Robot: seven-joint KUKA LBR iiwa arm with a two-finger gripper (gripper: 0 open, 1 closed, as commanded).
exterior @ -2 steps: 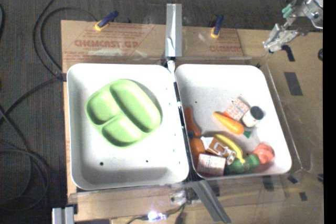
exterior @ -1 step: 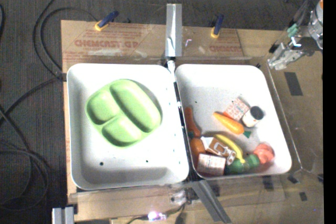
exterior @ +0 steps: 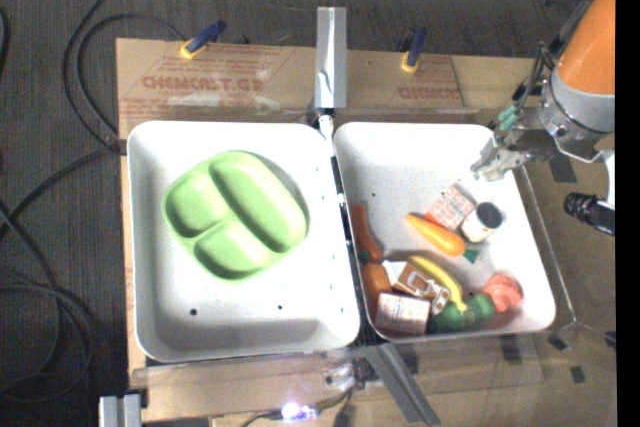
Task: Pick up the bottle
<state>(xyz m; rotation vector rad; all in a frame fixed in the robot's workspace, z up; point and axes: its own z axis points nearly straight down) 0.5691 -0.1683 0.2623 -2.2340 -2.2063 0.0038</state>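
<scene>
While pincer hovers, carrot, carton crowd bottle.

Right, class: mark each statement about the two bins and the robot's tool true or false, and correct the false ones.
1. The green tray lies in the left bin. True.
2. The carrot lies in the left bin. False: it lies in the right bin.
3. The tool hangs at the right bin's upper right corner. True.
4. The brown bottle stands upright in the middle of its bin. False: it lies against the right bin's left wall.
</scene>
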